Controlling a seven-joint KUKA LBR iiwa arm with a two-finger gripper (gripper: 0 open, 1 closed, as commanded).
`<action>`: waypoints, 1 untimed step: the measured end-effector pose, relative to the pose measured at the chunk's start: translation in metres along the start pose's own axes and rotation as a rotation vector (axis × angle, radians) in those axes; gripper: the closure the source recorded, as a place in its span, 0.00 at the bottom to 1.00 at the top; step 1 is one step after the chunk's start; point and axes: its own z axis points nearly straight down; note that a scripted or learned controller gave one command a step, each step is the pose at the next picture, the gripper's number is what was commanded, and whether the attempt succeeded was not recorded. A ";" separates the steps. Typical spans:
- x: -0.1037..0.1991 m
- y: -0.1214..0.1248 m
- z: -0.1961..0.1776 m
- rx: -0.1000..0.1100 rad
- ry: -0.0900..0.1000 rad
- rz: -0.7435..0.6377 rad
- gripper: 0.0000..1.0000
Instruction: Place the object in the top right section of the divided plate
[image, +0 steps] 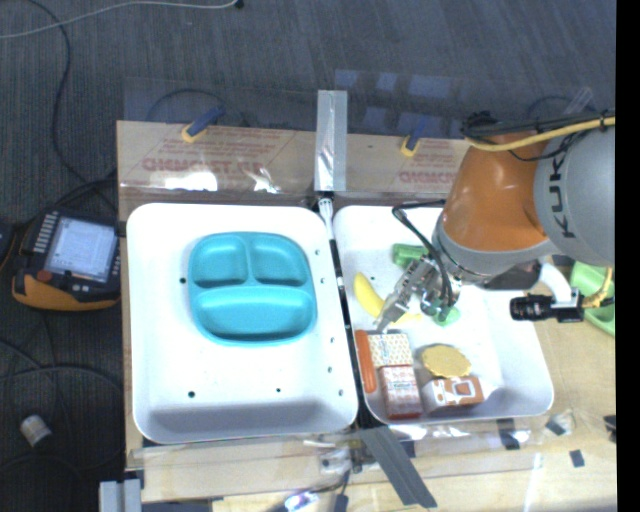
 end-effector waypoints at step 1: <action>-0.081 0.068 -0.001 -0.001 -0.003 -0.312 1.00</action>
